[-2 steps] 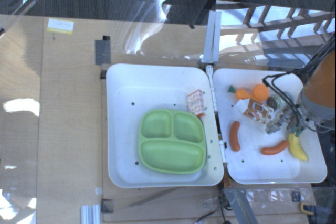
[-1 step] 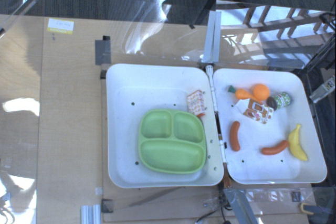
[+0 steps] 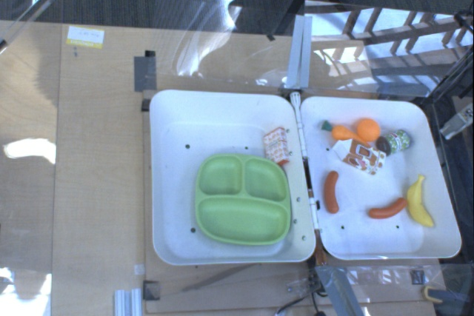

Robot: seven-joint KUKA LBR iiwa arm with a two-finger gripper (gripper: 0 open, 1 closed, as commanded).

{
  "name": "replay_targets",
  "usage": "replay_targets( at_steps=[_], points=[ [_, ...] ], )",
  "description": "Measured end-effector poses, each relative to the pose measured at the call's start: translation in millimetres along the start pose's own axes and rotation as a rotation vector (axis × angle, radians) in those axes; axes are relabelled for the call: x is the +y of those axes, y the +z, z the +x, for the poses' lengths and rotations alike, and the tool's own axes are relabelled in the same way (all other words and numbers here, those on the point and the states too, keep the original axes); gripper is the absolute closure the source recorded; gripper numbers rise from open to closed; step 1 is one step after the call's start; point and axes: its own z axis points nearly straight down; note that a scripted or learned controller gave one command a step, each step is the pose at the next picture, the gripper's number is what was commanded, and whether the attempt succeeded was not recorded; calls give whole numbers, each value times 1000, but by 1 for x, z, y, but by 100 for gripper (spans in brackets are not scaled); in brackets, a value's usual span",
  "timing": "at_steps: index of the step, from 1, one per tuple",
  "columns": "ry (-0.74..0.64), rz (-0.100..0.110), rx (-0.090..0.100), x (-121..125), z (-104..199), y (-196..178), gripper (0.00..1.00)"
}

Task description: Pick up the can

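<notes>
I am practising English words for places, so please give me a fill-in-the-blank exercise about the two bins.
1. The green tray lies in the ____ bin.
2. The can lies in the ____ bin.
3. The fruit beside the can is an ____.
4. The banana is ____ in colour.

Missing words: left; right; orange; yellow

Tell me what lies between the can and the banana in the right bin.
In the camera view, bare white bin floor lies between the can and the banana; the carton and sausage sit off to the left.

print on yellow sticker [image 3: 85,36] and cartons perhaps too blurred
</notes>
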Motion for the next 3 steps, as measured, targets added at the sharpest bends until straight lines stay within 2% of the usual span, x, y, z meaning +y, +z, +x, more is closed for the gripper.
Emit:
replay_targets(
  at_steps=[3],
  points=[
    [-19, -23, -28, 9, -3, -38, 100]
  ],
)
